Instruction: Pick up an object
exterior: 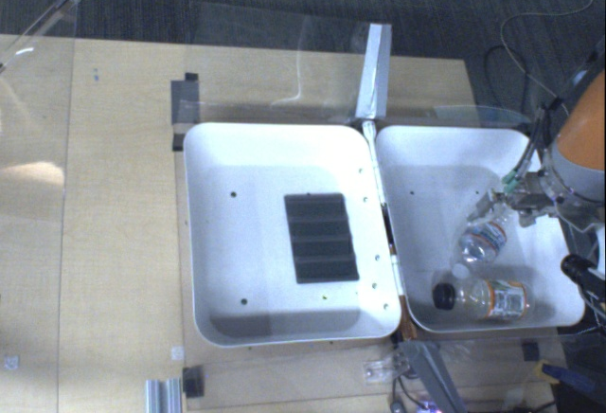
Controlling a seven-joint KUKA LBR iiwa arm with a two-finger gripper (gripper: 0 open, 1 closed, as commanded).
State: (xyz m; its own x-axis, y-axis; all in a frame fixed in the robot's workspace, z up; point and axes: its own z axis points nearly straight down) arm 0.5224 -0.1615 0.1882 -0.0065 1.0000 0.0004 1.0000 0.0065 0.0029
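1. We see a clear bottle (481,242) lying in the right bin (426,165). It is crumpled and see-through, and it sits near the middle of that bin.
2. Just below the clear bottle lies a second bottle (485,297). It has a black cap and a yellow label, and it lies on its side along the near wall of the right bin. The cap points toward the left bin (227,165).
3. The two bottles are very close. We cannot tell if they touch.
4. The gripper (516,198) is just above and to the right of the clear bottle. Its tips are by the top end of that bottle.
5. We cannot tell from here how the gripper is set, and we see nothing held in it.
6. The arm (579,141) comes in over the right side of the right bin. It has an orange band on it.
7. The left bin sits right beside the right bin, and their walls touch.
8. A flat black block (321,237) with ridges lies in the middle of the left bin, well apart from the clear bottle.
9. Both bins rest on a light wood bench (95,212).
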